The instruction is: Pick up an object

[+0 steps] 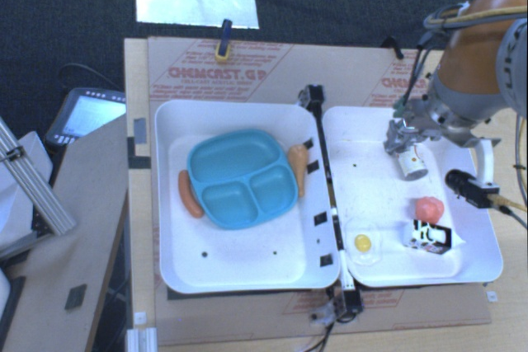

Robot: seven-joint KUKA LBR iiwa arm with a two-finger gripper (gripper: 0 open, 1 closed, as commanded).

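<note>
My gripper (402,141) hangs over the upper middle of the right bin (363,136), on the grey arm with its orange band (483,37). Just below the gripper lies a small whitish cylinder (412,166), close to it or touching it; I cannot tell which. Further toward the front sit a pink-red lump (428,208) and a black-and-white patterned block (431,237) side by side. A toy fried egg (363,244) lies at the bin's front left.
The left bin (177,260) holds a blue divided plate (242,177), an orange sausage (190,194) at its left and a carrot-like piece (298,165) at its right. A black divider (323,177) runs between the bins. A black part of the arm (469,187) juts over the right bin.
</note>
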